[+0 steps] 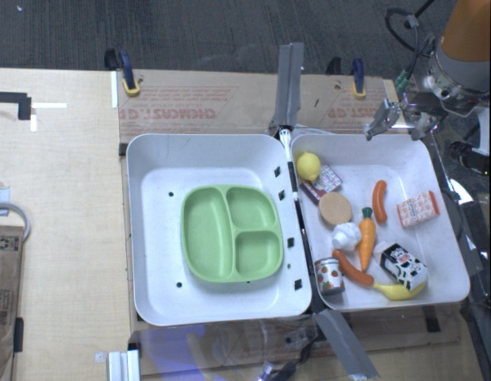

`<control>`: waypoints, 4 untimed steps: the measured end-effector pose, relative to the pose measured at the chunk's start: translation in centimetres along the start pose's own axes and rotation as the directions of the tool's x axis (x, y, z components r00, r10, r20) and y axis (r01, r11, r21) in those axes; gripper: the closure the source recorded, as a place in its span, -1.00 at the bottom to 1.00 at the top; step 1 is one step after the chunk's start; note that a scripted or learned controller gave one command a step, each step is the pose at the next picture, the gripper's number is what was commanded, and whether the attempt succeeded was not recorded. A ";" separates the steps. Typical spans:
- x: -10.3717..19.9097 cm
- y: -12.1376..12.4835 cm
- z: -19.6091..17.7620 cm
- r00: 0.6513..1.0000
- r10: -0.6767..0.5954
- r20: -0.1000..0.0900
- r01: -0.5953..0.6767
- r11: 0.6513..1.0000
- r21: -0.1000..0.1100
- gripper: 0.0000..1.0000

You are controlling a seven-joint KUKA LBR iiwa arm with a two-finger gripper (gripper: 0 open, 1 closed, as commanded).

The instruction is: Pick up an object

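Looking down at a slant on a pale wooden table, two shallow white bins sit side by side. The left bin holds a green divided plate with three compartments, lying flat near its middle.

The right bin holds a scatter of toy food, and the round tan cookie near its centre serves as the landmark. Up and to the left of the cookie lies a yellow lemon, with a small wrapped packet just beside it. Right of the cookie is a red sausage, standing roughly upright in the view, and farther right a pink-and-white carton. Just below the cookie sit a white garlic bulb and an orange carrot, touching each other. Below those, a small can stands at the bin's left wall, a second sausage lies at a slant, a black-and-white cow-patterned carton sits to the right, and a yellow banana curves beneath it.

The claw hangs above the bin's far right corner, well up and right of the cookie, apart from every item. It holds nothing; whether its fingers are wide or narrow cannot be told from this angle.
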State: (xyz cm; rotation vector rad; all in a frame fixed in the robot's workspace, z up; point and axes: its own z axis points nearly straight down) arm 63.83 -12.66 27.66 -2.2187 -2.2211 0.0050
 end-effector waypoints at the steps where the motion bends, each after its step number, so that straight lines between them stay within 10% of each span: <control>1: -2.8 -3.2 17.9 0.969 -0.248 0.001 0.248 0.969 -0.004 -1.00; 2: -3.0 -8.4 18.6 0.970 -0.242 0.000 0.242 0.970 -0.003 -1.00; 3: -3.1 -8.4 17.8 0.971 -0.239 -0.001 0.239 0.971 -0.002 1.00; 4: 0.7 -9.1 8.8 0.983 -0.182 0.000 0.182 0.983 -0.003 1.00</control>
